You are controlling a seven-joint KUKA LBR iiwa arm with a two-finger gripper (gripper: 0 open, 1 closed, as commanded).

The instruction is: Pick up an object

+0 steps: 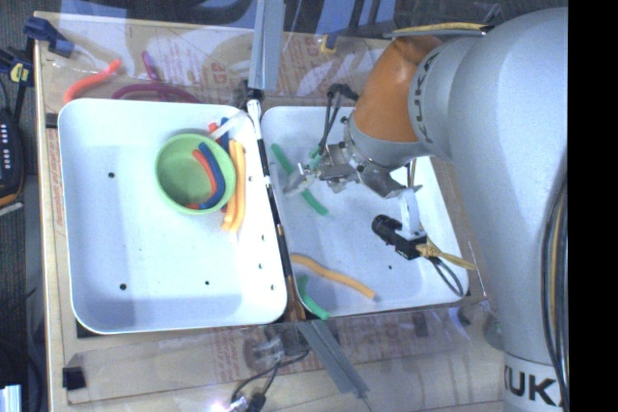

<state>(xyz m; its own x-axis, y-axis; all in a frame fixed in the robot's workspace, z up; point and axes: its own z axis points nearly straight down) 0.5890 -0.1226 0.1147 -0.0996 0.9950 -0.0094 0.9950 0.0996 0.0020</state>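
Note:
My gripper (307,172) hangs low over the upper left part of the right bin (435,198), under the orange band of the arm (391,106). A short green stick (281,157) lies just to its left near the bin wall. Another green piece (315,202) lies just below the gripper. A long orange stick (334,275) rests near the bin's front edge, with a curved green piece (314,298) at the front left corner. I see nothing held in the gripper.
The left bin (126,246) holds a green bowl (189,177) with red, blue and orange curved pieces, and an orange stick (236,198) beside it. A black cable fitting (398,236) hangs over the right bin. The arm's grey body (502,188) covers the right side.

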